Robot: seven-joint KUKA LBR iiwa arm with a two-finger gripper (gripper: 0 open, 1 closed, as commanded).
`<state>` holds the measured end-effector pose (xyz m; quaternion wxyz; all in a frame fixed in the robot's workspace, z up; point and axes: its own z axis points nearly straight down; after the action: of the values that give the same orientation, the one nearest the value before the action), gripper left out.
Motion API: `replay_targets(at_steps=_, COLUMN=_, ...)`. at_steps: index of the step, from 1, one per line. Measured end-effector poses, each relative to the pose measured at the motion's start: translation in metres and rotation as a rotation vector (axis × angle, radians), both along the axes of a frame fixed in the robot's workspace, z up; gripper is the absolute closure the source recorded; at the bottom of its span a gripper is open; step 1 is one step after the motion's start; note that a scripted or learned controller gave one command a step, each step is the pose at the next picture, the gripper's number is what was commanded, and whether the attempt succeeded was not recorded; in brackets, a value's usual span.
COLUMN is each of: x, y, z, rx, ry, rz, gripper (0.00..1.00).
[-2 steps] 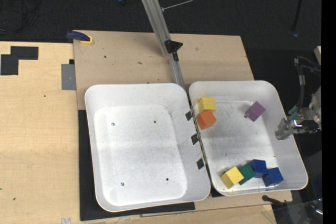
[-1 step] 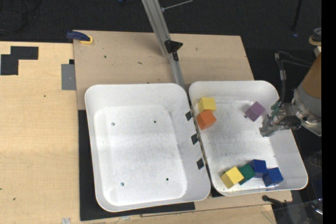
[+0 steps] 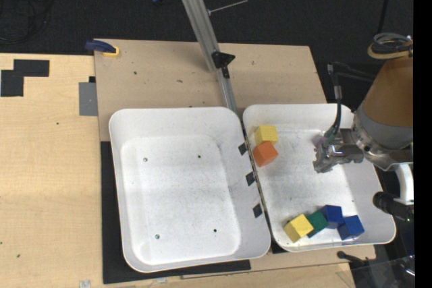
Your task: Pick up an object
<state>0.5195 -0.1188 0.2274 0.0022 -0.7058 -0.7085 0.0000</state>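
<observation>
The gripper point(image 3: 329, 157) is positioned over the right bin point(image 3: 300, 119); its open or closed state cannot be determined. No legible markings are seen.

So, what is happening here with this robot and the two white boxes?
A grey and orange arm reaches in from the right, and its gripper hangs over the right bin, with nothing visibly between its fingers. In that bin, a yellow block and an orange block sit together near the left wall. A second yellow block, a green block and two blue blocks cluster at the front edge. No block has been picked up yet.
</observation>
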Motion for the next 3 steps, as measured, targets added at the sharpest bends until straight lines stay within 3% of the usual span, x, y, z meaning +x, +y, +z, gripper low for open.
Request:
replay_targets(at_steps=2, x=0.044, y=0.102, z=-0.017, rx=-0.001, ry=-0.001, rz=0.001, gripper=1.00)
replay_targets(at_steps=3, x=0.063, y=0.151, z=-0.002, rx=-0.002, ry=-0.003, rz=0.000, gripper=1.00)
